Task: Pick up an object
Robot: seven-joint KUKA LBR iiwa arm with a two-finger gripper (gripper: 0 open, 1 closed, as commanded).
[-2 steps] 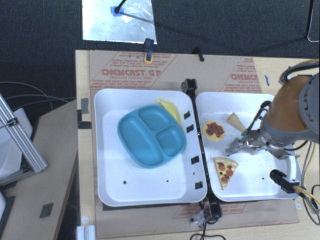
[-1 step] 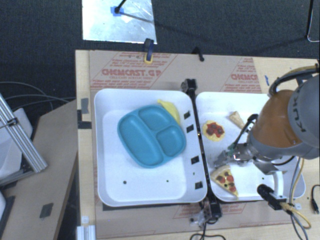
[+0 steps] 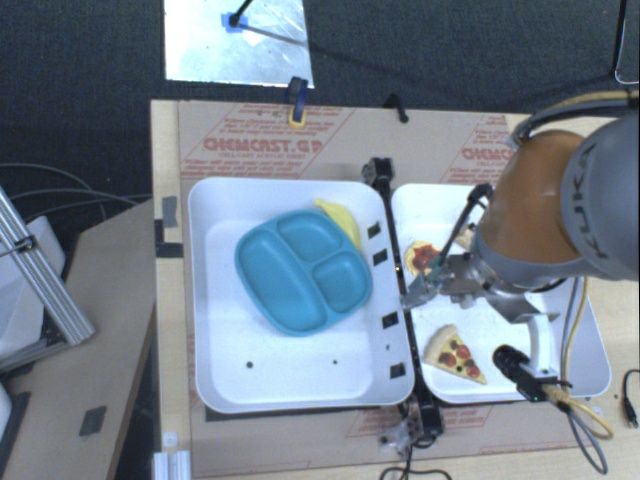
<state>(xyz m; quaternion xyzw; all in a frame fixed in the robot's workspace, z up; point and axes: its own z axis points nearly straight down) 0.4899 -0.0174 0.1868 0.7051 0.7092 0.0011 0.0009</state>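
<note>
Broadly, the bench (image 3: 270, 133) is a cardboard-covered surface bearing red printed lettering, and it carries two shallow white bins side by side. The left bin (image 3: 215, 368) holds a blue divided tray (image 3: 303, 271), which lies tilted across the bin's middle. A yellow object (image 3: 342, 218), banana-like in shape, peeks out from behind the tray's upper right edge, touching or just beside it. The right bin (image 3: 590, 363) is partly covered by the arm (image 3: 560, 203), whose grey body and orange band (image 3: 535, 198) reach in from the right and hang over the bin's upper half. The gripper (image 3: 418, 290) sits at the left side of the right bin, close to the divider between the bins; whether it is open or closed cannot be told, and nothing can be seen held in it. A round pizza-like toy (image 3: 422, 258) lies just above the gripper, near the bin's left wall and partly hidden by the arm. A pizza slice toy (image 3: 455, 353) rests on the bin floor below the gripper, apart from it.
</note>
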